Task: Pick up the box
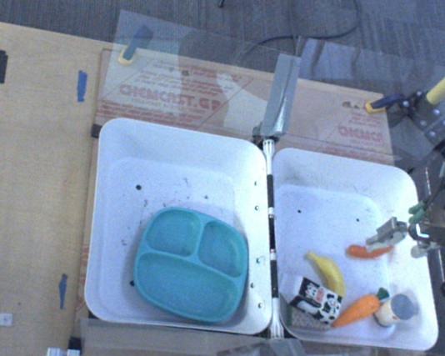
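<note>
So the box (317,299), the little black-and-white carton, is lying near the front wall of the right bin (349,176), tucked between the banana (327,271) and the big carrot (357,309), tilted a bit. The gripper (388,234) is up by the right side of that bin over the small orange piece (366,251), nothing in it, and I can't tell how it's set. My guess is it has to come left and toward the front.
</note>
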Controlling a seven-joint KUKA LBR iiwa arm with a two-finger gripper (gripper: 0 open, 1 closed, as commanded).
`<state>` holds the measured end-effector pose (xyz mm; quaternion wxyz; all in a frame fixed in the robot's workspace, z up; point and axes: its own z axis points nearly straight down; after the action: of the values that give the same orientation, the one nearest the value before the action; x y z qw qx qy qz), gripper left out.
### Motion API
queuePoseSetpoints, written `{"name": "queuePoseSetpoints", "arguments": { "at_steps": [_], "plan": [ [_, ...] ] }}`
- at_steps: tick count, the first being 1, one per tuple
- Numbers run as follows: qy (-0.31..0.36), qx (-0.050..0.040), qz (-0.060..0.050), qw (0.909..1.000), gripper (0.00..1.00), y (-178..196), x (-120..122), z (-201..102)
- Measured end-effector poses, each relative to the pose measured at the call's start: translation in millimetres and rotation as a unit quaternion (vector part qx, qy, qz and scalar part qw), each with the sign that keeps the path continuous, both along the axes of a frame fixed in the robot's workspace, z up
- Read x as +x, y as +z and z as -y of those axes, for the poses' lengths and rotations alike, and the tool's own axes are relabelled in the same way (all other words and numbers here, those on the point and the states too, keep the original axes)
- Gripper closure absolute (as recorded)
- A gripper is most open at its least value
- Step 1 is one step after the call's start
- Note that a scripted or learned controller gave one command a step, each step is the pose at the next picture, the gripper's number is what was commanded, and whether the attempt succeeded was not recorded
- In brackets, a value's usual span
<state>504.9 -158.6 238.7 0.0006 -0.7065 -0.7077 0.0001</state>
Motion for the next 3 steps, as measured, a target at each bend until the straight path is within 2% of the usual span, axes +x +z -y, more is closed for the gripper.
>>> {"name": "queuePoseSetpoints", "arguments": {
  "at_steps": [1, 2, 3],
  "plan": [
    [0.035, -0.0012, 0.002, 0.9994, 0.0, 97, 108, 1],
    [0.055, -0.0005, 0.001, 0.9985, 0.0, -114, 123, -66],
    [0.08, -0.0017, 0.004, 0.9968, 0.0, -151, 74, 3]
  ]
}}
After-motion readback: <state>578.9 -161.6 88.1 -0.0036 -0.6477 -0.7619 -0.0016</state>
